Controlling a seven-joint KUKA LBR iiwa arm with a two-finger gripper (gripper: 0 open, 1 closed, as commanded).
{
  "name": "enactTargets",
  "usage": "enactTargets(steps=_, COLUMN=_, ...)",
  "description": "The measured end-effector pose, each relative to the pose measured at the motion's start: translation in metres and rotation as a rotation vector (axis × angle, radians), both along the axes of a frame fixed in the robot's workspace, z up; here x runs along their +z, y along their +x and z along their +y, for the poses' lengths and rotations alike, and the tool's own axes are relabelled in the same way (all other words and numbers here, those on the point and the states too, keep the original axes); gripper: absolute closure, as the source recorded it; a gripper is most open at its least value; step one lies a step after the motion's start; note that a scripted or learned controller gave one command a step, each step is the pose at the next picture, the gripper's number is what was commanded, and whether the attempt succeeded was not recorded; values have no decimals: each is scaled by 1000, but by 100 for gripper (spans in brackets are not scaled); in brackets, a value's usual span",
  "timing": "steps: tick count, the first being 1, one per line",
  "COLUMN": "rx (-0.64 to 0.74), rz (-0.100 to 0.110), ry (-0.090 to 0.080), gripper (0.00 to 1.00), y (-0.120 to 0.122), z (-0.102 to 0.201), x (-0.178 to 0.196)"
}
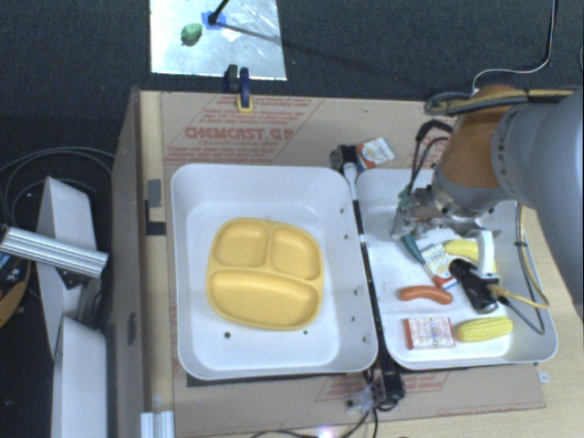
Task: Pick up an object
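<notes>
While pincer [412, 231] grip unreadable — right bin [383, 281]: one sausage [425, 293], one corn [483, 328].

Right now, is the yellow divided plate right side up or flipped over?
Right side up: the yellow plate shows its three hollow sections facing up in the left bin.

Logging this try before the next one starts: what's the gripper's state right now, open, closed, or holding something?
Gripper: cannot be told; it is low in the right bin, beside the small toy items.
</notes>
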State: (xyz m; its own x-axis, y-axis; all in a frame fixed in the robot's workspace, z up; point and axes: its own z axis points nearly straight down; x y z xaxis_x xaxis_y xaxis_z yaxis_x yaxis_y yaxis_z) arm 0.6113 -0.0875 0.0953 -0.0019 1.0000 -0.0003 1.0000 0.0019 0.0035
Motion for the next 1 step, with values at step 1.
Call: enactTargets(steps=1, rx=2, rz=-1, ry=0, gripper=100, y=-12, z=38, x=90)
